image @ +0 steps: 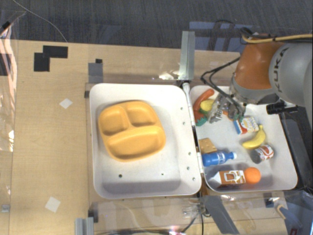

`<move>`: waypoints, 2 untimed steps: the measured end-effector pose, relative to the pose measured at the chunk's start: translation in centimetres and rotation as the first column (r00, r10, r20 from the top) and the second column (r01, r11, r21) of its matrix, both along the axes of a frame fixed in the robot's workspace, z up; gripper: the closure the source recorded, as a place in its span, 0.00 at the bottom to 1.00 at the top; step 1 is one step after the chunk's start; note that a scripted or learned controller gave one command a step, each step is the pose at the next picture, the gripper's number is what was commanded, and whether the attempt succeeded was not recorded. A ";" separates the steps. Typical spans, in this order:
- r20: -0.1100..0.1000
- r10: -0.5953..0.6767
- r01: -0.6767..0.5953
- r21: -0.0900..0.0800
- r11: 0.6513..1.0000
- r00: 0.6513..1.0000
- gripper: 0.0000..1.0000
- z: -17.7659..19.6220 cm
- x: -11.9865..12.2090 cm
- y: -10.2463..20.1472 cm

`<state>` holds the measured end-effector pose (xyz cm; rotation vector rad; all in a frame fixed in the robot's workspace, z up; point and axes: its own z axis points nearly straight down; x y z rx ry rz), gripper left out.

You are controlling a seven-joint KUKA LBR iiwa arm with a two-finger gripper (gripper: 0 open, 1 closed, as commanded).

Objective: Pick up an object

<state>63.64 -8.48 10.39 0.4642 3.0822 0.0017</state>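
In the right bin [288, 177] we see a loose scatter of small things. A banana [255, 140] lies curved near the middle, with a small carton [246, 125] just above it and a can [262, 153] on its side just below. A blue bottle [217, 158] lies flat beside a cracker [207, 145]. An orange [252, 175] touches a brown box [231, 177] at the near wall. A red pepper [200, 102] and a lemon [207, 105] sit at the far left corner.
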 end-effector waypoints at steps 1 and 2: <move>-0.012 -0.372 0.372 0.010 0.928 0.928 1.00 8.6 -2.6 7.2; -0.002 -0.359 0.359 0.010 0.933 0.933 1.00 31.0 -5.4 4.4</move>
